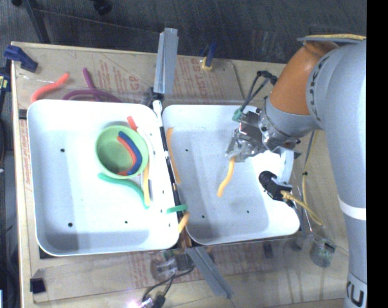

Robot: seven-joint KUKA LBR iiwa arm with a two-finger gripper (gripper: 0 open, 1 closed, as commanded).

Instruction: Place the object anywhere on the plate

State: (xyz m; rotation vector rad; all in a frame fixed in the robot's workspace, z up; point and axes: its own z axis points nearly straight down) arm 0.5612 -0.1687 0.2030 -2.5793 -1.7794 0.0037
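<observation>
At the near end of the divider between two white bins on the desk [104, 265], a short green piece [176, 208] and a short orange piece [183, 221] lie at the rims. In the right bin [245, 220], the grey arm's end effector [236, 154] is closed on the upper end of a yellow-orange strip [225, 178]. The strip hangs down and to the left over the bin floor, well apart from the plate.

The green plate [107, 149] sits in the left bin [65, 197], near that bin's right wall. It carries a curved blue strip [137, 147] and a curved red strip [126, 147]. A green strip [120, 181] and a thin yellow strip [146, 191] lie just beside the plate's near rim. An orange strip [170, 140] rests along the right bin's left wall.

Farther back, beyond the left bin, a red strip [49, 87] and a purple loop [91, 95] lie on the desk.
</observation>
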